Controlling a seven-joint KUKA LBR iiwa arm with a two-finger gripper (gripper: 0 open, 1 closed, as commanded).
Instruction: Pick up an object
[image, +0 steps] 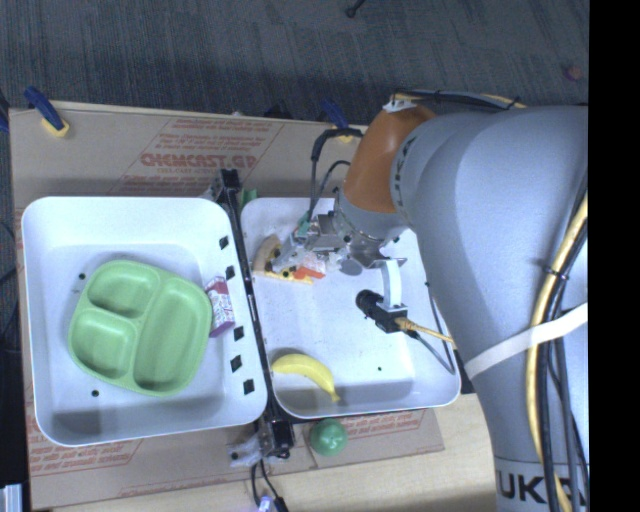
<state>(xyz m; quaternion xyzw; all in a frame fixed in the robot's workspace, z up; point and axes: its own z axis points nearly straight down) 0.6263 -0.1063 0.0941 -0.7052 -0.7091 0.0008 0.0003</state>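
My gripper (305, 240) reaches down into the back of the right bin (400, 385), under the grey arm with its orange band. Right at its tip lies a small cluster of objects: a tan piece (267, 252) and an orange-and-yellow item (303, 270). I cannot make out whether anything sits between the fingers. A yellow banana (308, 372) lies near the front edge of the same bin, well away from the gripper. The left bin (40, 300) holds a green divided plate (138, 325) and a small purple-and-white packet (221, 305) by its right wall.
A green ball (327, 436) rests on the cardboard just outside the front of the right bin. A black plug with a yellow cable (385, 312) hangs over the right bin's right side. The arm's bulk covers the bench to the right.
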